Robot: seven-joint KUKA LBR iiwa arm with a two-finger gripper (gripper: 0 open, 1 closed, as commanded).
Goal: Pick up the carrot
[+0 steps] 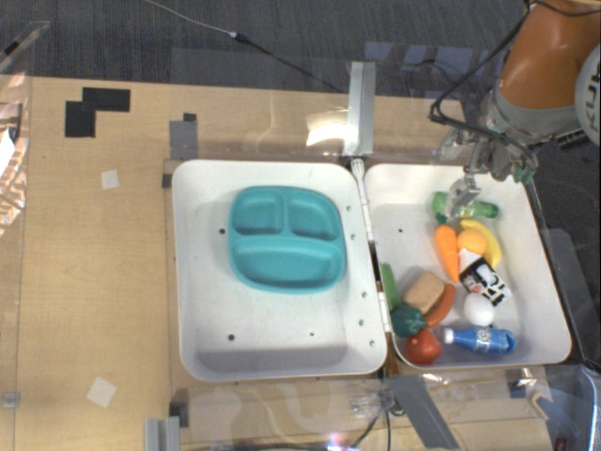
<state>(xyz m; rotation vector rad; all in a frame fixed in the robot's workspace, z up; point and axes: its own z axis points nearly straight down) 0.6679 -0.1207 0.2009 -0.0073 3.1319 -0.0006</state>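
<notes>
The orange carrot [447, 250] lies in the right bin [545, 280], pointing toward the near side, with a yellow banana [482, 240] touching its right side. My gripper [464, 201] hangs over the far part of that bin, just above a green vegetable [477, 209] and a short way beyond the carrot's far end. Nothing can be seen held in it.
Near the carrot sit a black-and-white box [485, 281], a white egg [479, 313], a brown bread piece [424, 292], a red tomato [423, 347], a blue bottle [483, 340] and a dark green item [408, 320]. A teal divided plate [285, 238] rests in the left bin [202, 280].
</notes>
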